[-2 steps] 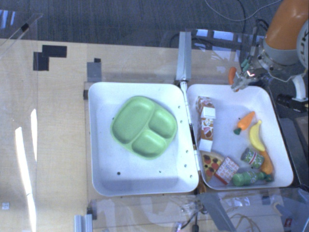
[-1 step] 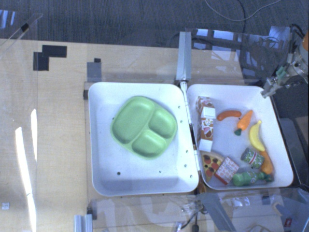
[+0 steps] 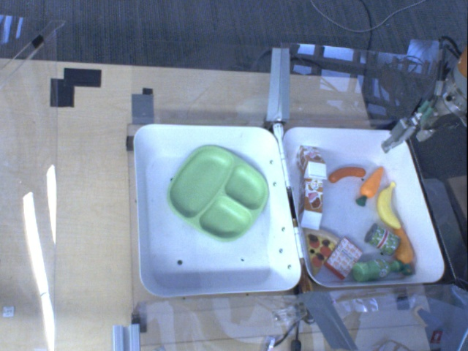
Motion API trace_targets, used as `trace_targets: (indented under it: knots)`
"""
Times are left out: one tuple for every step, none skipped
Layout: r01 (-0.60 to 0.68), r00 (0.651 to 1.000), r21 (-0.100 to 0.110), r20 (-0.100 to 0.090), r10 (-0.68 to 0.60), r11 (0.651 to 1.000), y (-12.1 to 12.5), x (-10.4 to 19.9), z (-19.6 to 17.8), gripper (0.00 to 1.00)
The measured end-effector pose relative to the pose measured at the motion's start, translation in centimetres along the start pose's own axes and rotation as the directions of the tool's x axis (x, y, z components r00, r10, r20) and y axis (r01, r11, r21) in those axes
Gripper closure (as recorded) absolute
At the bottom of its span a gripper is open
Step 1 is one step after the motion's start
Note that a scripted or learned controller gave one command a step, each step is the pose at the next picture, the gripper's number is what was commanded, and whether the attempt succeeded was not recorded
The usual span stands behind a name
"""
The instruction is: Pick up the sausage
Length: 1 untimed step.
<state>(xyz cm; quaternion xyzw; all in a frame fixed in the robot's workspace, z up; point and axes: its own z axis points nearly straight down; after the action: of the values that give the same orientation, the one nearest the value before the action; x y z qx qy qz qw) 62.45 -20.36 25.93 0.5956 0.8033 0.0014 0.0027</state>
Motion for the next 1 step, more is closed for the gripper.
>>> trace_targets:
  knots:
    - [0.06, 0.998, 0.002, -0.002, -0.06, 0.998, 4.33, 3.46, 11.86, 0.0]
